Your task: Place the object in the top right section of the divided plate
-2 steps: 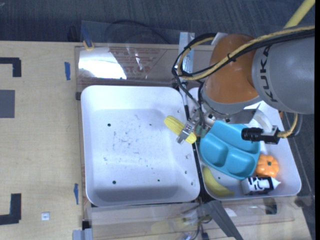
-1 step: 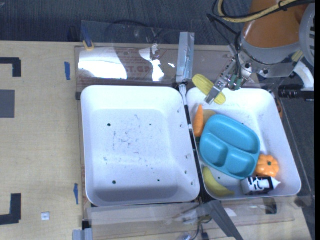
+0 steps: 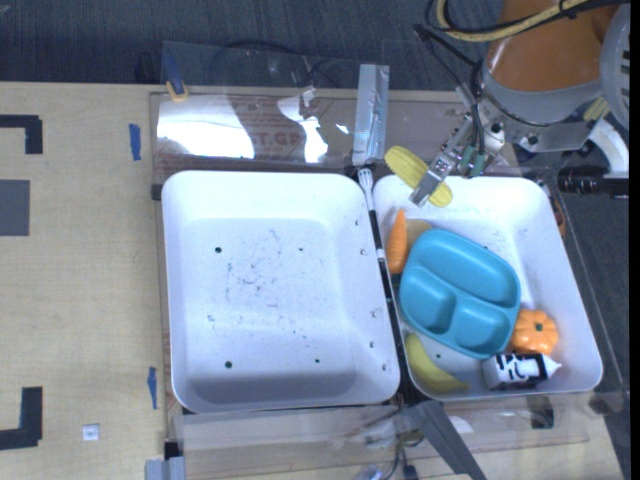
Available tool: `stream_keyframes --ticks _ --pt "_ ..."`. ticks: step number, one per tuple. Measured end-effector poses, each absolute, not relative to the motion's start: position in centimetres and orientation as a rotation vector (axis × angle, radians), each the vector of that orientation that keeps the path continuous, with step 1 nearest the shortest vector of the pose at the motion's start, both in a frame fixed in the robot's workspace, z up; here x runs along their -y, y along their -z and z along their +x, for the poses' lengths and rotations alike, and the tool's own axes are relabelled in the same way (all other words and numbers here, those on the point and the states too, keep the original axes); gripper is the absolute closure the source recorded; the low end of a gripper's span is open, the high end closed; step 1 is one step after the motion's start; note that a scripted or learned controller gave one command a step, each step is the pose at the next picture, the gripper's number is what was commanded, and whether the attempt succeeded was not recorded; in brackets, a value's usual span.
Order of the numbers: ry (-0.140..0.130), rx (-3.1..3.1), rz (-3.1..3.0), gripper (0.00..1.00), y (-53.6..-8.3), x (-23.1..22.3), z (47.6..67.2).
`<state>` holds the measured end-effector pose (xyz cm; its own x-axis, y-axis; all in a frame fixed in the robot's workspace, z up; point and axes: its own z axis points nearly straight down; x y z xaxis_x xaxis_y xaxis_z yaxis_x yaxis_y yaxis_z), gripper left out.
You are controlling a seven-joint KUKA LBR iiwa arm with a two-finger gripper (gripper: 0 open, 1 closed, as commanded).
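Yellow, a corn-like object (image 3: 410,171) was seen pinched between the fingers of the gripper (image 3: 433,185), raised over the upper left rim of the right bin (image 3: 560,268), above the blue divided plate (image 3: 460,290).

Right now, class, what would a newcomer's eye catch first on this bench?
The blue plate in the right bin stands out most, tilted among toys. At that bin's far rim, the gripper holds a yellow object. A small pumpkin sits beside the plate's near right edge.

Grey arm (image 3: 560,78) with orange band, looping yellow-black cables, metal fingers (image 3: 438,180)
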<state>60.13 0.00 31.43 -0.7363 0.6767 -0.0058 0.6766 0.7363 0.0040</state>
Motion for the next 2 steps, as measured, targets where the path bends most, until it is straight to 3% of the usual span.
stream_keyframes --ticks 1,2 --pt "0.001 -3.039 0.819 1.0 -18.1 -4.3 57.0" --pt "-0.003 -3.096 0.472 1.0 -33.4 -3.0 56.7"
